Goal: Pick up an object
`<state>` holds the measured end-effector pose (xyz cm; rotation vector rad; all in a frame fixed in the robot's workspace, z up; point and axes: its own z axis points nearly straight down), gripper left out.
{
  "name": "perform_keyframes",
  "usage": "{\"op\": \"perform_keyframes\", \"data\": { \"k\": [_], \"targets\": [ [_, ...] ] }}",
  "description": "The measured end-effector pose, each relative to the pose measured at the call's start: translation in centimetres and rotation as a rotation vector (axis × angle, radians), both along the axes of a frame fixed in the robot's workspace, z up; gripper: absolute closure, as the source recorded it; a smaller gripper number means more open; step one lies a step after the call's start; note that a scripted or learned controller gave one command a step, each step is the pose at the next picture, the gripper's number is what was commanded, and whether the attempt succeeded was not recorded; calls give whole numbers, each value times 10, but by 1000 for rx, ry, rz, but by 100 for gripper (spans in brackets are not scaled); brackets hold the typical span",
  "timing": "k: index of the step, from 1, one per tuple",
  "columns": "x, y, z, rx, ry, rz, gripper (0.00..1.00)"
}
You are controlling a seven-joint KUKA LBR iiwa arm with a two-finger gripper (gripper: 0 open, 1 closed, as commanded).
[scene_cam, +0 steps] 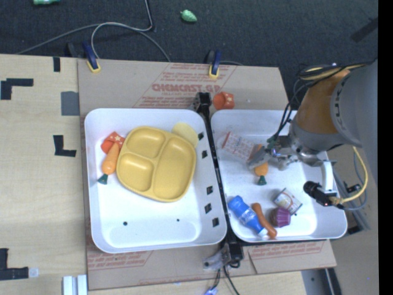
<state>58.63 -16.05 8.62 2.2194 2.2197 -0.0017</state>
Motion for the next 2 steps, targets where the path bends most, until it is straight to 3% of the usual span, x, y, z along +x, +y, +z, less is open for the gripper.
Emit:
{"op": "perform_keyframes", "data": {
  "k": [1, 2],
  "targets": [
    [21, 49, 0, 2, -3, 3, 0],
    [21, 48, 10, 1, -2, 2, 100]
  ]
}}
